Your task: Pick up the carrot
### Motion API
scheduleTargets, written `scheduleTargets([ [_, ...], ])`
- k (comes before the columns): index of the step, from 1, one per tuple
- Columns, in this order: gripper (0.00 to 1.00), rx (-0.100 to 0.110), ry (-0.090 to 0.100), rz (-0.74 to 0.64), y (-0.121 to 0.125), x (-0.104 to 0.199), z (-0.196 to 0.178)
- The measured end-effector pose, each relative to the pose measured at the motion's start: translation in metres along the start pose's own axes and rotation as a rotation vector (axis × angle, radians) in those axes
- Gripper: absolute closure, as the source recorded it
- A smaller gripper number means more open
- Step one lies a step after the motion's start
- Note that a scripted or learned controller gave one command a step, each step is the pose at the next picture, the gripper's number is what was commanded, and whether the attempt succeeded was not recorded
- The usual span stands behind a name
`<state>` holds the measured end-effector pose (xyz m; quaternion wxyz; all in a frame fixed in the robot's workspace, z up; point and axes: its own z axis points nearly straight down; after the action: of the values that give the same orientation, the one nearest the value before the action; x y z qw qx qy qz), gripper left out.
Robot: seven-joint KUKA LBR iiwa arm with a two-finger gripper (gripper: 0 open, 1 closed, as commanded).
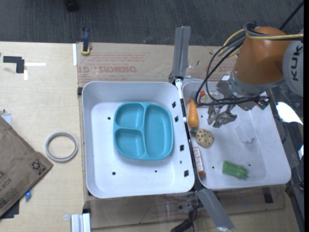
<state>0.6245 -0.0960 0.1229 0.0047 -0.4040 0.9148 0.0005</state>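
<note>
1. The carrot (193, 114) lies in the right bin (270, 178), hard against that bin's left wall, its length running up and down the view; nothing grips it.
2. The gripper (221, 116) hangs over the same bin, to the right of the carrot and about level with it, near but apart from it; its dark fingers (212, 115) point downward and are spread a little, with nothing seen between them.
3. Above the gripper the arm (258, 54) shows its orange band, with cables looping over it, reaching in from the right.
4. Just below the carrot sits a round cookie (204, 138); lower along the left wall lies a small red and white packet (198, 160); a green vegetable (235, 170) lies near the bin's lower edge, well apart from the carrot.
5. The left bin (96, 168) holds a blue divided plate (144, 130).
6. On the counter (29, 105) to the left lie a tape ring (61, 146) and a brown cardboard box (17, 163).
</note>
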Motion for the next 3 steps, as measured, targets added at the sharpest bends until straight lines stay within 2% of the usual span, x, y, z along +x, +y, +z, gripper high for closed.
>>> scheduleTargets([
  [1, 1.00, -0.001, 0.002, -0.161, -0.001, -0.053, -0.070],
  [2, 1.00, -0.002, 0.004, -0.032, 0.094, -0.063, -0.147],
  [3, 1.00, -0.003, 0.006, -0.033, 0.108, -0.004, -0.129],
])
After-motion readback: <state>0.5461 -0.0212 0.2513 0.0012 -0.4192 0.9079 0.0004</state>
